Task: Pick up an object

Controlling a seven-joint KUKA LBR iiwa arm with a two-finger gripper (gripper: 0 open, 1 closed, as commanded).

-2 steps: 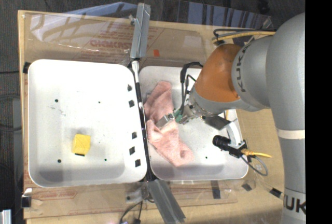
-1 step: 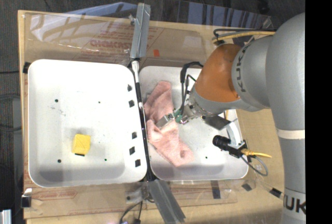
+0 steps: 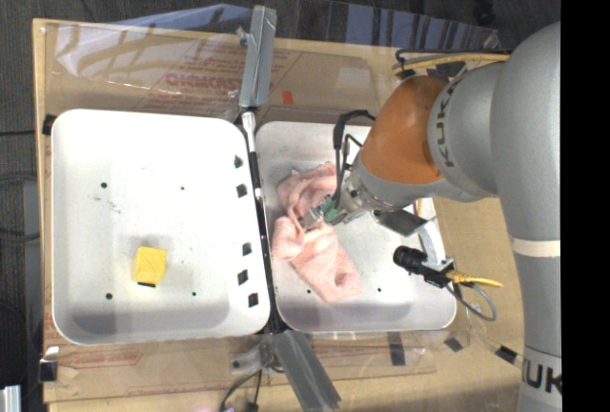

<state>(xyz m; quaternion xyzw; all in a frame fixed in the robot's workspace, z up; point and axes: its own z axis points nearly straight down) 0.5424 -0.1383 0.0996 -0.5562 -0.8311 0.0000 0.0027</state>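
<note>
A crumpled pink cloth (image 3: 310,243) lies in the right bin (image 3: 419,310), against its left side. My gripper (image 3: 322,215) reaches down from the right onto the cloth's upper middle, with a small green part showing at its tip. The cloth's folds surround the tip and hide how it meets the fabric. A small yellow block (image 3: 150,265) sits in the left bin (image 3: 86,143), near its front left.
A metal divider bar (image 3: 255,67) runs between the two bins at the back. The bulky arm body with its orange band (image 3: 410,138) hangs over the right bin's back right part. The cardboard bench surface (image 3: 143,67) lies beyond the bins.
</note>
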